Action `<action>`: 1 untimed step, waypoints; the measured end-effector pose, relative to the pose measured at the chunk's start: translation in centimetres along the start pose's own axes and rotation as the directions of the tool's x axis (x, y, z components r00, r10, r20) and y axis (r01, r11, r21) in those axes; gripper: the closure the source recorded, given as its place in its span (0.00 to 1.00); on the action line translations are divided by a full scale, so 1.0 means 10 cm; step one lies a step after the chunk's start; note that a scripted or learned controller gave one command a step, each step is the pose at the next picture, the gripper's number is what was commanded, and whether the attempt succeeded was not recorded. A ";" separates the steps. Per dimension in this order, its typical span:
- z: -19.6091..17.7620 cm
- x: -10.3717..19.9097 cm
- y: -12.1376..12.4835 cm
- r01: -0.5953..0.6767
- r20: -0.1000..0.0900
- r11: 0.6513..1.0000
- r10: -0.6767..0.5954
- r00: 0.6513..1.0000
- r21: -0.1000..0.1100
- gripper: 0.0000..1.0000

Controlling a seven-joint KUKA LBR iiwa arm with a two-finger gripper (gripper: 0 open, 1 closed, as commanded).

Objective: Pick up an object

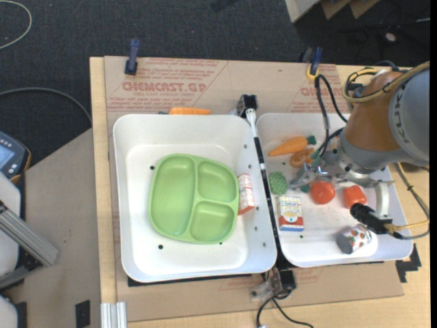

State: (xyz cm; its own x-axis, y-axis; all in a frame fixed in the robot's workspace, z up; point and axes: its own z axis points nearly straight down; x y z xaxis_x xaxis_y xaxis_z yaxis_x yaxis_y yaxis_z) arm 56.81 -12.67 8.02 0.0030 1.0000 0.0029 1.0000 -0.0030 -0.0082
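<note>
The right bin (pixel 382 251) holds several small objects. An orange carrot (pixel 292 145) lies at its back left, with a small orange piece (pixel 299 159) just in front of it. A green round object (pixel 277 182) sits by the left wall. Near the middle lie a red ball (pixel 322 193) and a red-orange object (pixel 354 195). A small white carton (pixel 291 214) and a patterned grey and white object (pixel 355 238) lie toward the front. My gripper (pixel 308 175) is low in this bin, between the green object and the red ball, just in front of the orange piece.
The left bin (pixel 136 149) holds a green divided plate (pixel 194 198), and a small red and white packet (pixel 246 193) leans on its right wall. An orange item (pixel 190 111) lies behind that bin. Cables (pixel 328 98) run over the right bin's back edge.
</note>
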 end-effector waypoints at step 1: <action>-0.06 0.39 0.57 0.008 0.002 1.000 -0.008 1.000 -0.013 0.00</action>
State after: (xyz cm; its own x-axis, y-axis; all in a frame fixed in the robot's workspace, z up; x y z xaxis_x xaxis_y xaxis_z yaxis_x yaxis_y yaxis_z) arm 62.53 -8.84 8.54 -0.0053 1.0000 0.0011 1.0000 0.0053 0.0047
